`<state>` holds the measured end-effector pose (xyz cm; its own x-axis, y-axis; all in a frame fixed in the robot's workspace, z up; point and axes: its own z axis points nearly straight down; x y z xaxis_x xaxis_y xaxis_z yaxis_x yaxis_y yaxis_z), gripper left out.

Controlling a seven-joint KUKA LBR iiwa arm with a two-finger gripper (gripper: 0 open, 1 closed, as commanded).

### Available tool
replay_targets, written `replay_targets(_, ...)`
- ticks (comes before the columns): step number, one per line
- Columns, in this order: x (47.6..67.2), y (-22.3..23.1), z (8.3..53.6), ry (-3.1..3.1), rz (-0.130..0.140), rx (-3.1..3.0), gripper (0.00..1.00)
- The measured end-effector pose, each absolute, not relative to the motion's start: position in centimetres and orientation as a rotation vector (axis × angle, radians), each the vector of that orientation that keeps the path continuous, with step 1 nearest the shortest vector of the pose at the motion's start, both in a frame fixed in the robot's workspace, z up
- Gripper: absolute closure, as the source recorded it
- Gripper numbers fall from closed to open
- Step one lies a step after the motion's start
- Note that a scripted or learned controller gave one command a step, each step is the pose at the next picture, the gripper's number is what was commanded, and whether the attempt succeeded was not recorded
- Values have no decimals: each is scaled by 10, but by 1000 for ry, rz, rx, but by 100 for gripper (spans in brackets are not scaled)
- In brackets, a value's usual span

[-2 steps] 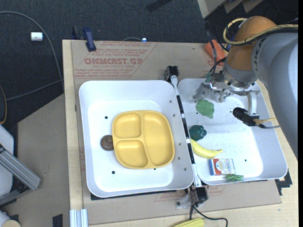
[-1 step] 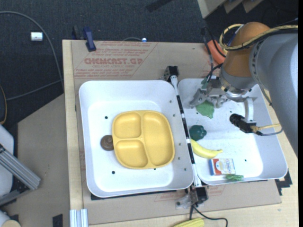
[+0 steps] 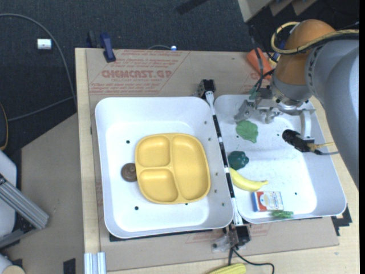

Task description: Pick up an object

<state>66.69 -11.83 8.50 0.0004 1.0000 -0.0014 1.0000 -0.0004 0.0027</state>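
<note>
My gripper (image 3: 256,115) hangs over the far left part of the right bin (image 3: 319,181), open, with nothing between its fingers. Just below it in the view, a light green leafy piece (image 3: 247,131) lies on the bin floor. Nearer the front, along the bin's left wall, sit a dark green lump (image 3: 238,159) and a yellow banana (image 3: 247,181). A small red, white and blue box (image 3: 268,200) and a small green scrap (image 3: 281,213) lie by the front rim.
The left bin (image 3: 108,153) holds a yellow divided plate (image 3: 172,168) with a brown round piece (image 3: 129,172) at its left side. A black clip (image 3: 297,138) on the arm's cabling overhangs the right bin. The ridge between the bins runs beside the banana.
</note>
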Motion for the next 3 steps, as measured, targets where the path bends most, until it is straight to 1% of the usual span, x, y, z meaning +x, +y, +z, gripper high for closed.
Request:
replay_targets(1,657,-98,85,2224,-1,2222,0)
replay_targets(2,667,-109,85,2220,2,2219,0)
replay_targets(3,636,-93,85,2222,-1,2223,0)
